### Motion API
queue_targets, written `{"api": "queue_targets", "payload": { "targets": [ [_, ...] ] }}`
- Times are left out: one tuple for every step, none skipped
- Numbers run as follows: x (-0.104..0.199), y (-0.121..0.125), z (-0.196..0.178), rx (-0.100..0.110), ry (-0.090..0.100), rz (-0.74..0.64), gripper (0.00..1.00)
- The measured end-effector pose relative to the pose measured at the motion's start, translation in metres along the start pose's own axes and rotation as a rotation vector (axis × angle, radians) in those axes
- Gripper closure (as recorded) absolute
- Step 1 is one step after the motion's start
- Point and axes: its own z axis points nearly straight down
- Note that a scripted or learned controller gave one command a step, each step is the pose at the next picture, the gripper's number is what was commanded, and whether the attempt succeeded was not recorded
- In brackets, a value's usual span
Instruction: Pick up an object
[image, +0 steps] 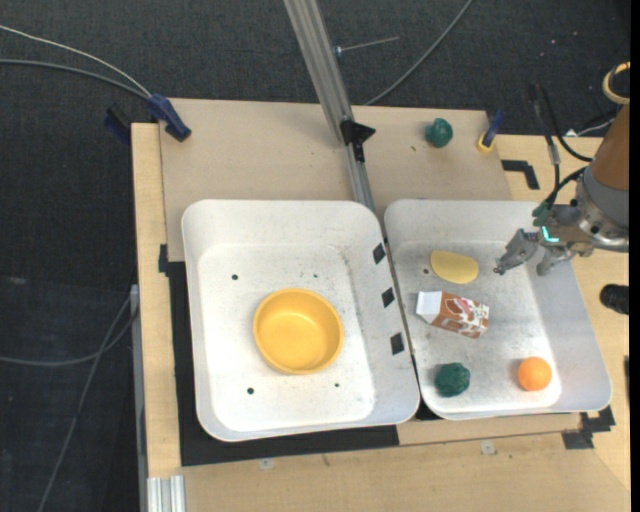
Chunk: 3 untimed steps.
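The right bin (570, 330) holds a flat yellow piece (455, 266), a small brown-and-white carton (454, 312) lying on its side, a dark green ball (452, 378) and an orange ball (535, 374). A yellow bowl (297, 329) sits in the left bin (225, 300). My gripper (525, 256) hangs over the upper right part of the right bin, to the right of the yellow piece and above the carton. Its fingers are spread apart with nothing between them.
A teal ball (438, 132) lies on the bench behind the bins. A metal pole (330, 90) slants down to the gap between the bins. Blue and yellow clamps sit at the bench's back corners.
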Motion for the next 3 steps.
{"api": "queue_targets", "payload": {
  "targets": [
    [0.0, 0.001, -0.002, -0.005, -0.001, 0.0, 0.0],
    [0.001, 0.011, 0.052, 0.004, 0.001, -0.003, 0.0],
    [0.003, 0.009, 0.106, 0.006, 0.002, 0.0, 0.0]
  ]
}}
